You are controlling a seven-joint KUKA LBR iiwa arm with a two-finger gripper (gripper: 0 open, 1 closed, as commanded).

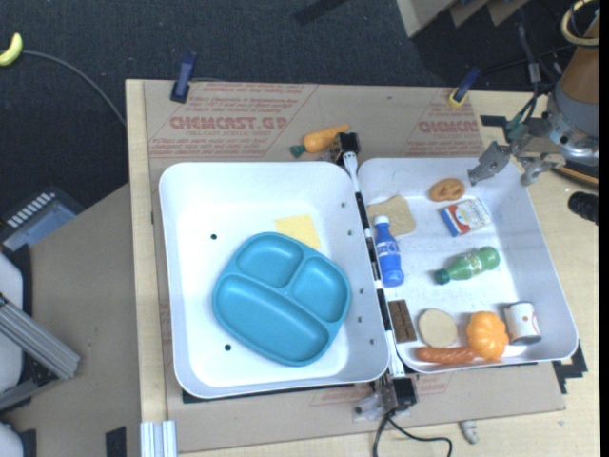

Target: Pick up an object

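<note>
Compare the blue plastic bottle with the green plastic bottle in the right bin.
The blue plastic bottle lies against the right bin's left wall, lengthwise up the view; the green plastic bottle lies mid-bin, crosswise. The blue one has a white cap and label; the green one's cap end is dark. Both lie on their sides in the right bin.

Views: one only, so no part of the scene is shared with another.
Position: fixed above the bench (238,112), high enough to take in both bins whole plus dark floor around.
Direction: looks down at a slant, the bench's far edge toward the top of the frame.
Left of frame: left bin (190,208).
Right of frame: right bin (547,255).
Upper right edge: the arm (571,112) enters here, only partly in frame.
</note>
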